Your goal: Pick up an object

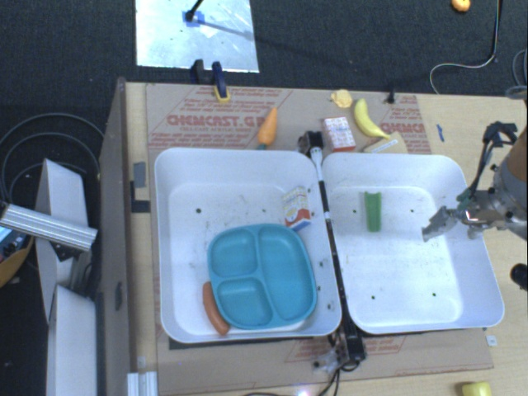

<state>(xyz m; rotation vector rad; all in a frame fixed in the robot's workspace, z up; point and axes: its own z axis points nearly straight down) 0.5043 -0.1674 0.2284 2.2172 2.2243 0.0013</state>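
green block [373, 210] lies flat in the right bin [429, 316], upper left part of that bin, mid-right of the frame, long side running up-down. my gripper [435, 227] sits to its right, over the right bin's right half, tip pointing left toward the block but apart from it, nothing between it and the block. can't tell from this angle whether i'm open or shut. nothing seen in my grip. my arm comes in from the right edge of the frame.

left bin [177, 246], centre-left of frame: blue divided plate [261, 275] at the lower middle, orange sausage-like thing [214, 308] just beside the plate's lower left edge, small white carton with red and blue print [297, 208] near the plate's upper right, close to the bin's right wall.

outside the bins, on the cardboard sheet [206, 110] along the top: carrot [267, 128] above the left bin, small red and white box [338, 134] and banana [366, 119] above the gap and right bin. small orange ball [460, 3] on the dark floor, upper right of frame.
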